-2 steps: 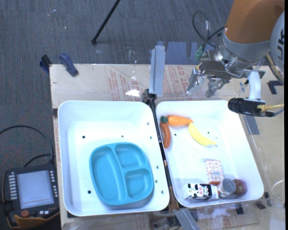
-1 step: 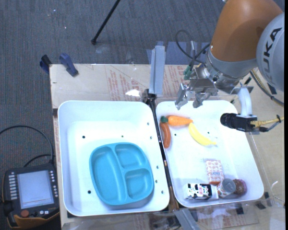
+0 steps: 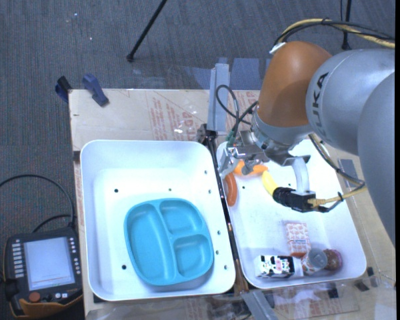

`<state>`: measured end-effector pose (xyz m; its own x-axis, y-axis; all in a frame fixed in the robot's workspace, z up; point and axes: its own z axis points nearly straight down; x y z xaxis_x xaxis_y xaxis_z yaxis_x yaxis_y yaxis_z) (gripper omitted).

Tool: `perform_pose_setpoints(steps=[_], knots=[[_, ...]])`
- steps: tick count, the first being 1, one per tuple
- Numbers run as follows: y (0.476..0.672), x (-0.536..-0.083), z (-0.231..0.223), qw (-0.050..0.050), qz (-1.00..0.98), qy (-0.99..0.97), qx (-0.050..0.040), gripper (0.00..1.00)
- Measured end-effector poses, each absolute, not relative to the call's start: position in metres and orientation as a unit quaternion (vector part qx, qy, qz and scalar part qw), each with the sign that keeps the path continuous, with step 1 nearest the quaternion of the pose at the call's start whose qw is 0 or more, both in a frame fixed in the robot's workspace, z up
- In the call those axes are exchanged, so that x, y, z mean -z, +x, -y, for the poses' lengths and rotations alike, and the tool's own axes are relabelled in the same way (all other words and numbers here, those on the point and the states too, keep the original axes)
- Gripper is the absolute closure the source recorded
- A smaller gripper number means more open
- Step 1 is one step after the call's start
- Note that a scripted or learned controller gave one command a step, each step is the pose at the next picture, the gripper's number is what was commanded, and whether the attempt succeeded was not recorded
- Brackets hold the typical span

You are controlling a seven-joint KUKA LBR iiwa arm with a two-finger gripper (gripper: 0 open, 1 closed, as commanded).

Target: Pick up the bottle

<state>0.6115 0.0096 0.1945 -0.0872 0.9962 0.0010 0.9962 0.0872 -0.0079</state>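
Observation:
The bottle (image 3: 320, 260), small and clear with reddish-brown contents, lies in the near right corner of the right bin (image 3: 333, 199). My gripper (image 3: 240, 161) is down at the far left corner of that bin, well away from the bottle. It sits just over an orange piece (image 3: 257, 171) and beside an orange sausage-shaped item (image 3: 231, 189). The wrist's bulk hides most of the gripper from above.
A yellow item (image 3: 269, 179) lies by the orange piece. A snack packet (image 3: 297, 235) and a black-and-white carton (image 3: 275, 266) sit next to the bottle. The left bin (image 3: 103, 172) holds a blue divided plate (image 3: 168, 242). A teach pendant (image 3: 47, 267) rests at the lower left.

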Motion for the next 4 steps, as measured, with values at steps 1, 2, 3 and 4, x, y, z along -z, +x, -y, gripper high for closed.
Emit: perform_pose_setpoints(steps=[1, 2, 3, 4], knots=[[0.633, -0.292, 0.083, 0.001, 0.69, -0.724, -0.0014, 1.0], [0.642, -0.435, 0.081, 0.002, 0.711, -0.703, -0.0017, 1.0], [0.645, -0.434, 0.031, 0.002, 0.694, -0.72, -0.0025, 1.0], [0.645, -0.376, 0.012, 0.003, 0.708, -0.706, -0.0028, 1.0]])
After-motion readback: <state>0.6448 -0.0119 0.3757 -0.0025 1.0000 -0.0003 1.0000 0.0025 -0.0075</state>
